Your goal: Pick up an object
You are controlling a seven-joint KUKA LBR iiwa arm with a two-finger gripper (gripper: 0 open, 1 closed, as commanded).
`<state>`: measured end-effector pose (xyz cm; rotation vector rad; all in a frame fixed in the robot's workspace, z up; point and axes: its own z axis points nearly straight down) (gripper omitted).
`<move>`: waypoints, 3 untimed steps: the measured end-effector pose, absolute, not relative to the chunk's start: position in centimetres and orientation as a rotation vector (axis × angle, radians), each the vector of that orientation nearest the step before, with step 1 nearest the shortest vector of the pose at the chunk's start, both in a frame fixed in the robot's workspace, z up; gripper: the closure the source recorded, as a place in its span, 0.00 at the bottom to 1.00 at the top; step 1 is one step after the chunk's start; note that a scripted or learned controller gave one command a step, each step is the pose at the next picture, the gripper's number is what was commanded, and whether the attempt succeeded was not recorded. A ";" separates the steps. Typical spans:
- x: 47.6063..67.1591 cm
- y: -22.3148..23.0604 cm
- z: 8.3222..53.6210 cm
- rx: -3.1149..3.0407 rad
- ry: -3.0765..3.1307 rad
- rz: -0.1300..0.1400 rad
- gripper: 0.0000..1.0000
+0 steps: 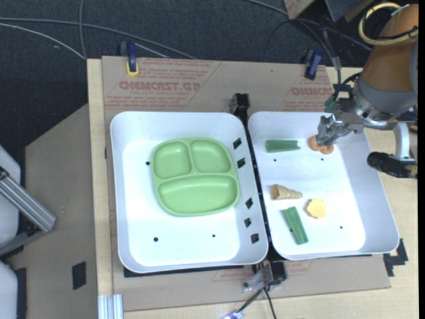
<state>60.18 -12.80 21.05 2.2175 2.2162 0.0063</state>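
- The claw [325,138] hung low over the far edge of the right bin [372,218], right above an orange disc [323,147]; whether it was apart or together could not be told, and nothing was visibly held.
- The disc lay flat, just beside a green bar [282,145], so it looked the likely target.
- Other pieces sat nearer: a tan wedge [285,192], a yellow chunk [317,209], a second green stick [294,225].
- The left bin [133,238] carried a green plate [196,176].
- To do it well, I judged the claw should straddle the thin disc, reach the floor before closing, and stay clear of the bar and wall.
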 end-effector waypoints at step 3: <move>56.3 -2.3 24.2 2.218 2.230 0.001 1.00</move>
